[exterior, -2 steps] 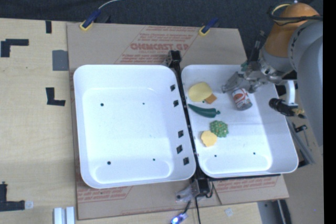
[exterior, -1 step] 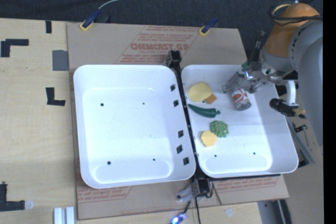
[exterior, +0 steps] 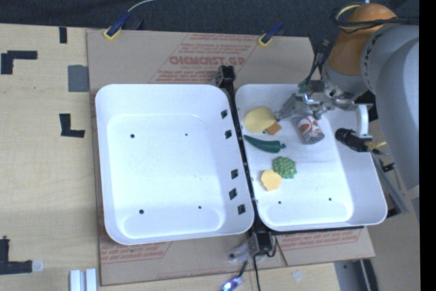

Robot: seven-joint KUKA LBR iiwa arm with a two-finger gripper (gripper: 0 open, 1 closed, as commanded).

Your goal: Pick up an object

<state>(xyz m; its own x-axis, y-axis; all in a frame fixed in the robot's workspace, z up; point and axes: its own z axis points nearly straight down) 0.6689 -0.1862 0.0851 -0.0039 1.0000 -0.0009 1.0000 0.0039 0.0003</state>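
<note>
Right bin point(exterior: 340, 211) held five things: two yellow pieces point(exterior: 258, 119), pepper point(exterior: 263, 143), broccoli point(exterior: 284, 166), can point(exterior: 310, 129). Gripper point(exterior: 294, 104) beside the can; its state unclear. Two bins sat on cardboard point(exterior: 197, 58) over the tabletop point(exterior: 41, 146).

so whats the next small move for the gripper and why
Probably a short drop onto the small can. The gripper sits just above it in the right bin, and nothing shows between its fingers. The yellow piece and green pepper lie further left, so the can looks like the nearest thing to try. How wide the fingers stand is unclear.
</note>
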